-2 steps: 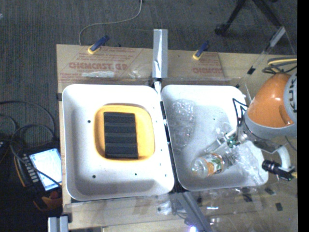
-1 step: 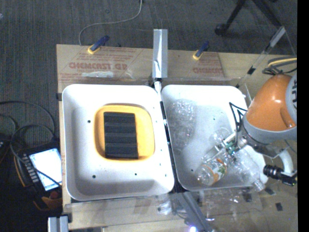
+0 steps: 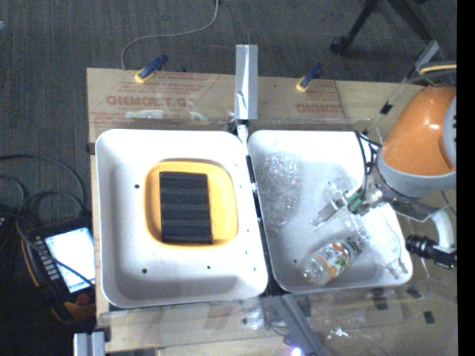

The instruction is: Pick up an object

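Down at the bottom of the frame, in the lower part of the right bin point(image 3: 261, 170), there's a clear plastic bottle point(image 3: 329, 262) lying on its side, with an orange and green label around its middle and its cap end pointing toward lower left. A bit of crinkly clear plastic point(image 3: 382, 245) sits just right of it, near the bin's lower right corner.

Just above the bottle, the gripper point(image 3: 335, 208) hangs over the middle of the right bin, pointing left. It's thin and silvery and kind of melts into the shiny stuff under it, so I honestly can't tell how wide the jaws are or whether anything's in them. Nothing obviously pinched that I can make out. The arm point(image 3: 419, 143) comes in from the right edge, with its big orange band sitting over the bin's right rim.

More clear crumpled wrap point(image 3: 280, 182) lies in the upper left part of that same bin, apart from the gripper.

Over in the left bin point(image 3: 119, 199), there's a yellow tray point(image 3: 227, 199) in the centre with a black ribbed block point(image 3: 185, 207) sitting inside it.

Further up, two blue-and-yellow clamps point(image 3: 151, 68) are at the top edge of the board behind the bins.
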`<action>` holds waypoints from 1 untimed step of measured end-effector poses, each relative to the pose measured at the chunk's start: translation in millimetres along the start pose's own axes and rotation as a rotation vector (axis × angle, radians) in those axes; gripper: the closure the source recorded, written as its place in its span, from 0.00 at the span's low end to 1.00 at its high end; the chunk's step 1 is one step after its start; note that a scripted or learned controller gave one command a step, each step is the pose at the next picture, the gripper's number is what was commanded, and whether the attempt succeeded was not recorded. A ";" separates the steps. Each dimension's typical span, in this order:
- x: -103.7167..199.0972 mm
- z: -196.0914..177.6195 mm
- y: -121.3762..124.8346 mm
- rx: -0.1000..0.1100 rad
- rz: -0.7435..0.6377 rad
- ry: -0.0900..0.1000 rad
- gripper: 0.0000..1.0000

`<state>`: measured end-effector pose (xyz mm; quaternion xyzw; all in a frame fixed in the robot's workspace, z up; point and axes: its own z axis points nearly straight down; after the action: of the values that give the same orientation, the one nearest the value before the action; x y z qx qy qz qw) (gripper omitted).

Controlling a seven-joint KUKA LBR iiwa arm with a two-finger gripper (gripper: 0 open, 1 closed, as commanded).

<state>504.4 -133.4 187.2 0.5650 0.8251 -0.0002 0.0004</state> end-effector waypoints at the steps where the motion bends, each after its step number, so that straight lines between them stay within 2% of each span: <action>1: 42.6 -41.7 25.2 0.000 0.147 0.000 1.00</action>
<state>512.5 -84.6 228.9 0.6240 0.7814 -0.0002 0.0003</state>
